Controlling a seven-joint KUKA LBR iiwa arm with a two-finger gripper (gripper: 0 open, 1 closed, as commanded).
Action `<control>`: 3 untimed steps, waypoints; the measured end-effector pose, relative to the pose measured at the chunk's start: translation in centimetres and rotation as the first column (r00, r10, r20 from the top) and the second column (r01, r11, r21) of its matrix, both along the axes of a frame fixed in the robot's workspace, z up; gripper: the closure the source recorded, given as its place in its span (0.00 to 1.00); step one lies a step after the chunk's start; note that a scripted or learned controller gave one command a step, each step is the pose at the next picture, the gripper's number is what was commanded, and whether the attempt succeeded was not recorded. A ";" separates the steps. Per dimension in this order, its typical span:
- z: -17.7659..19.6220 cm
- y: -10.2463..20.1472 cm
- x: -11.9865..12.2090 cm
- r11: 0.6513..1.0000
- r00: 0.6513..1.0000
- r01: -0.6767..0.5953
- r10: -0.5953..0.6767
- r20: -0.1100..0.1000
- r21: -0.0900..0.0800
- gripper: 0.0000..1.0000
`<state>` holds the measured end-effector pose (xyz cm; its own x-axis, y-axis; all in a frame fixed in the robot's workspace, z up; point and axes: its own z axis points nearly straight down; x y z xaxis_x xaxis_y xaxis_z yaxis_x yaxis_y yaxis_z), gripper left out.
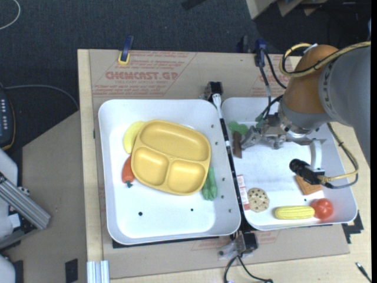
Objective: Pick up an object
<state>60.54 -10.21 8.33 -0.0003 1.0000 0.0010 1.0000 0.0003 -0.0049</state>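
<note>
— Where does the gripper (250, 135) sit?

— In the upper left part of the right bin (272, 171), low over the white floor. The grey arm (339, 93) with its orange band reaches in from the right edge of the frame.

— Is it open, closed, or gripping something?

— That cannot be told: the wrist hardware hides the tip from above.

— What could it pick up there?

— Two small things lie just beside it, against the bin's left wall: a green piece (238, 127) above and a brown piece (237, 144) below. Whether either touches the gripper cannot be told.

— And the rest of that bin?

— Along the lower edge, from left to right, are a speckled cookie (257, 199), a yellow corn cob (293, 213) and a red tomato (323, 208). The corn's right end is touching the tomato. An orange-brown wedge (307, 186) lies just above them.

— The left bin (171, 220)?

— A yellow divided tray (171, 157) fills its middle. A pale yellow item (131, 135) pokes out from under the tray's upper left corner. A red-orange pepper (128, 173) rests at the tray's left side, and a green vegetable (210, 186) lies at its lower right.
</note>
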 end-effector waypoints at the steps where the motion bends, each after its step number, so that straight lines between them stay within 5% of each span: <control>1: 1.2 0.0 0.1 1.000 1.000 0.001 -0.001 0.004 -0.001 1.00; 3: 12.5 -0.2 0.9 1.000 1.000 0.001 -0.001 0.012 -0.003 1.00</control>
<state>61.40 -10.43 20.87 0.0005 1.0000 -0.0020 1.0000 -0.0005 0.0070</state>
